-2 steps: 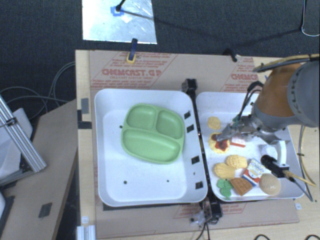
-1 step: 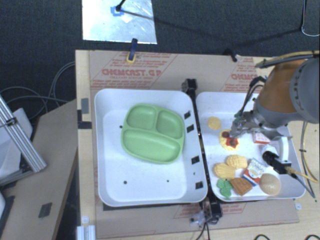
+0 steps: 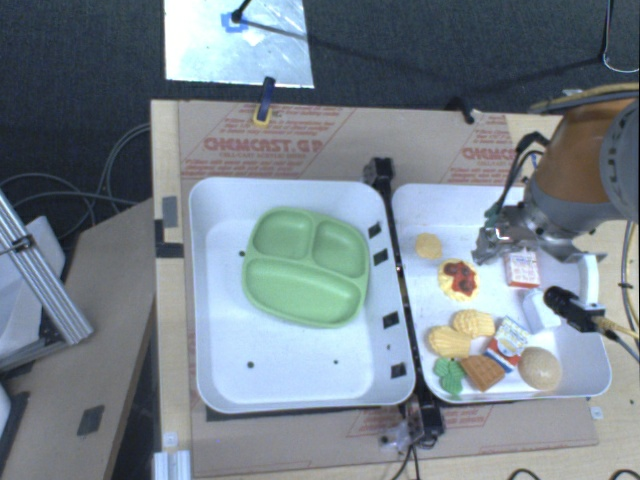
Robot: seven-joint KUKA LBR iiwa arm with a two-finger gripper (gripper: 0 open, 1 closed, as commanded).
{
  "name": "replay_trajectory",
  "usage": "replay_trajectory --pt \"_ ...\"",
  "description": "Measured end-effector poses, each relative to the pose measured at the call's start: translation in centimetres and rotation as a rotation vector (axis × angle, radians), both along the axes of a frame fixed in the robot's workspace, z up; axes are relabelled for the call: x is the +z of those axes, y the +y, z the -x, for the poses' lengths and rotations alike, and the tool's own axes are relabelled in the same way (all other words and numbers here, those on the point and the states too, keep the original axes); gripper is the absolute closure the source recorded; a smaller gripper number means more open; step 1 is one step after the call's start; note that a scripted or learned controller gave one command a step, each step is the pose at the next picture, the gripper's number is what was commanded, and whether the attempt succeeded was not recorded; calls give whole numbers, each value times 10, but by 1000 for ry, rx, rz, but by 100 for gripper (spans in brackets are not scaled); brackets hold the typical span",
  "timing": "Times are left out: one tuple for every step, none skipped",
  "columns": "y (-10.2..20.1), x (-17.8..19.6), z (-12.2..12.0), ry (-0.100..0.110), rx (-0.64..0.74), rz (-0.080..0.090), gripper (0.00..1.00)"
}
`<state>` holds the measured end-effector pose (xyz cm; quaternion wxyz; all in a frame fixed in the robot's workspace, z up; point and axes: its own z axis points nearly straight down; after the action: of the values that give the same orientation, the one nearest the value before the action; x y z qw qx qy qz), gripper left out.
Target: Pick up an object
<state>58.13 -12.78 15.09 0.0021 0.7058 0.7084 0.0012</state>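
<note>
The right bin (image 3: 420, 208) holds several toy foods. Among them are a small yellow round piece (image 3: 428, 246), a red and yellow pizza slice (image 3: 459, 279), a red and white little box (image 3: 522, 268), a yellow corn cob (image 3: 473, 322), a brown cracker (image 3: 483, 372), a green piece (image 3: 449, 375) and a beige egg-shaped piece (image 3: 540, 367). My gripper (image 3: 492, 238) hangs low over the bin's upper right part. It is just left of the red and white box and up and to the right of the pizza slice. I see nothing held in it.
The left bin (image 3: 225, 368) holds a green divided plate (image 3: 305, 266). A black divider with clips (image 3: 390, 268) runs between the bins. A black part with a white bracket (image 3: 572, 308) juts out below the wrist, over the right bin's right edge. Cables hang by the arm.
</note>
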Motion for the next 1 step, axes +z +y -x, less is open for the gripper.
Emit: replay_trajectory --pt "-10 57 1 -2 -2 1 100"
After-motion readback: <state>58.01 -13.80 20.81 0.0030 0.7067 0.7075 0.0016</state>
